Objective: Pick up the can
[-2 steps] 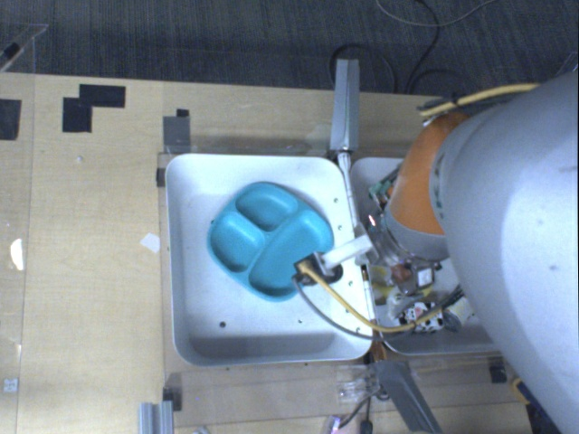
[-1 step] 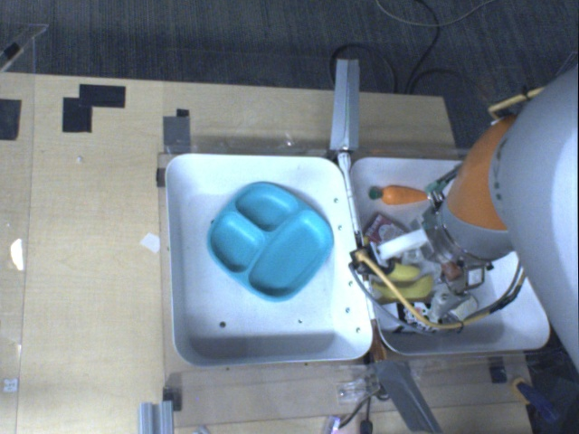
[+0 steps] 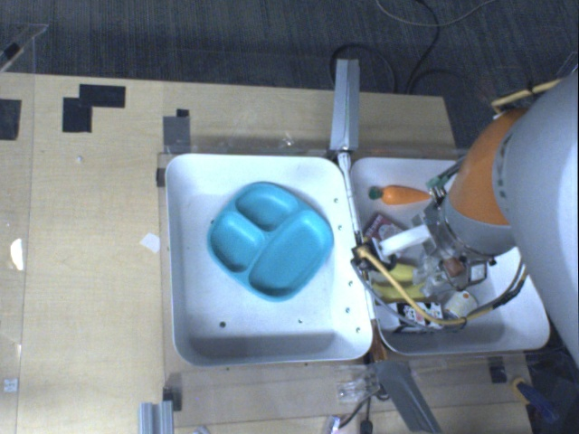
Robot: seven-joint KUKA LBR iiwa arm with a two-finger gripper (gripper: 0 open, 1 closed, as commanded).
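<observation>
The gripper (image 3: 425,283) is low in the right bin (image 3: 534,333), among clutter; its grip cannot be made out, nor can the can be picked out in the jumble beneath it; a carrot (image 3: 403,194) lies near the bin's far wall; the left bin (image 3: 194,333) bears a blue tray (image 3: 270,240).

Grey arm (image 3: 552,179), orange wrist band (image 3: 479,183), yellow cables (image 3: 398,287) at gripper (image 3: 425,283)
</observation>
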